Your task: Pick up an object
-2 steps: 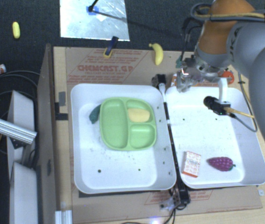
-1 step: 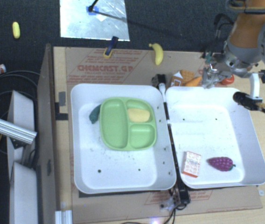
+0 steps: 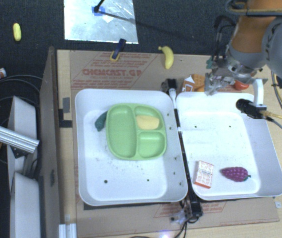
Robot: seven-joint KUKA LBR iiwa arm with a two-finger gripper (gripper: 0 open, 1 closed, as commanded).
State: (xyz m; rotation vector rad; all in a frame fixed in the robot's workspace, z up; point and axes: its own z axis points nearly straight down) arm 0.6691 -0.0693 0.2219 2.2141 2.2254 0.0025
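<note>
Left bin (image 3: 94, 182) white w/ dark specks; green divided plate (image 3: 135, 132), pale yellow item (image 3: 147, 121) in it, dark teal piece (image 3: 101, 120) at plate's left edge. Right bin (image 3: 267, 167): purple grapes (image 3: 235, 173), red-white box (image 3: 204, 174). Yellow banana (image 3: 167, 57) on brown board (image 3: 131, 68).

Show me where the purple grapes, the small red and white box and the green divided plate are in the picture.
purple grapes (image 3: 235, 173), camera view, middle of the bunch.
small red and white box (image 3: 204, 174), camera view, centre of its top face.
green divided plate (image 3: 122, 133), camera view, floor of its long left compartment.
</note>
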